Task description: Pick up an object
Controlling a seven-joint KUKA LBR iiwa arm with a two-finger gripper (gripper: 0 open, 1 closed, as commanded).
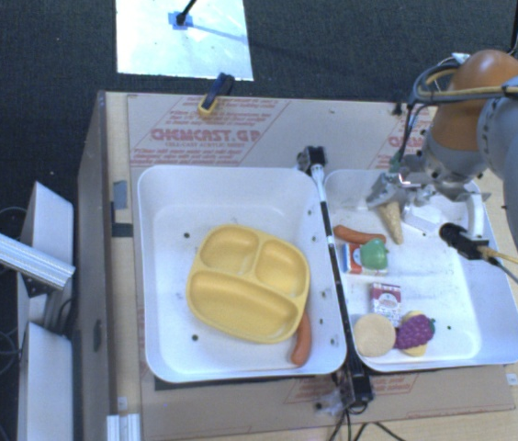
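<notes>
Claw (397, 191) hovering low over the far end of the right bin (498, 329), directly above a tan cone (391, 220) sticking out beneath it; fingers too blurred for judging spread or grip. Lying nearer in that bin: an orange sausage (358, 235), green piece (374, 255), small red carton (386, 298), round cracker (375, 335), purple grapes (415, 331). Sitting in the left bin (163, 246): a yellow divided plate (248, 283) with another sausage (302, 339) just beside it.

The scene is evenly and brightly lit from above. Glare is thrown off the white bins (241, 186) (their rims nearly washed out) and a pale floor sheet (184, 26). Shadows are kept faint; slight softness is seen throughout.
</notes>
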